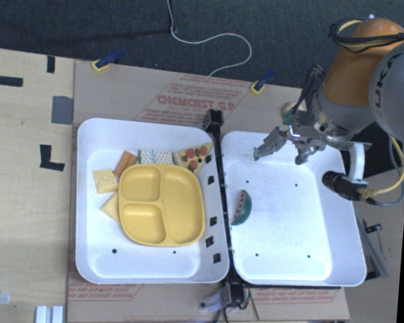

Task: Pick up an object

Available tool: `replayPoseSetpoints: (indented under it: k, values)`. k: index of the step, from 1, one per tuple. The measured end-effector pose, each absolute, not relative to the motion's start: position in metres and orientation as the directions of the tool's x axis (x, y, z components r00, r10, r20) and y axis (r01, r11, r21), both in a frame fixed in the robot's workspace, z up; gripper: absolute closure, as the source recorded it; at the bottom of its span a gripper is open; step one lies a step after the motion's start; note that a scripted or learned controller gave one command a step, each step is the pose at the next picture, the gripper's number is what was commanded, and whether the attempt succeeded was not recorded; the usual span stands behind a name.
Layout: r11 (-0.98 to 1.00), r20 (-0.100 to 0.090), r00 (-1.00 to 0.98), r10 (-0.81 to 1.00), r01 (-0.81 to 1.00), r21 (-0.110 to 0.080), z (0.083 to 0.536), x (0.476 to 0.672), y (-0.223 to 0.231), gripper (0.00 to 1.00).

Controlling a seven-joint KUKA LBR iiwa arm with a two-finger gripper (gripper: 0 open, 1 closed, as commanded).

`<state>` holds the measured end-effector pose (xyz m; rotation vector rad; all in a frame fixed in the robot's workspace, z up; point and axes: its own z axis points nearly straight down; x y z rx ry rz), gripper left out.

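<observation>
Your one pickable thing in the right bin (334,260) is a small watermelon-slice toy (242,206), green rind with a red edge, lying at about nine o'clock in that bin, close to its left wall and touching nothing else.

The gripper (284,150) hangs at about twelve o'clock over the same bin, well apart from the slice. Its two fingers (265,150) are spread, with only white bin floor between them; it holds nothing.

You have two white bins, side by side. The left bin (88,253) carries the rest: one yellow divided plate (162,204) with three compartments sits at its centre. Around the plate's rim, from nine to one o'clock, you can count two pale cracker-like squares (105,181), one orange-brown piece (124,162), one patterned flat piece (154,157) and one pizza-like slice (194,156); several are partly tucked under the plate, so more may be hidden.

One white cable (213,39) loops across the dark floor at twelve o'clock beyond the bench.
</observation>
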<state>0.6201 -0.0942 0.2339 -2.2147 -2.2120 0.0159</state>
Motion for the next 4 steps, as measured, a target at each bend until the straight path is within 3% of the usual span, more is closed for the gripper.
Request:
replayPoseSetpoints:
  k: [1, 2, 4]
  values:
    - [0.002, 0.000, -0.002, 1.000, 1.000, -0.002, 0.242, 0.622, -0.094, 0.00]
    - [0.001, -0.001, -0.001, 1.000, 1.000, -0.007, 0.190, 0.613, -0.099, 0.00]
    - [0.002, -0.001, -0.002, 1.000, 1.000, -0.004, 0.082, 0.620, -0.102, 0.00]
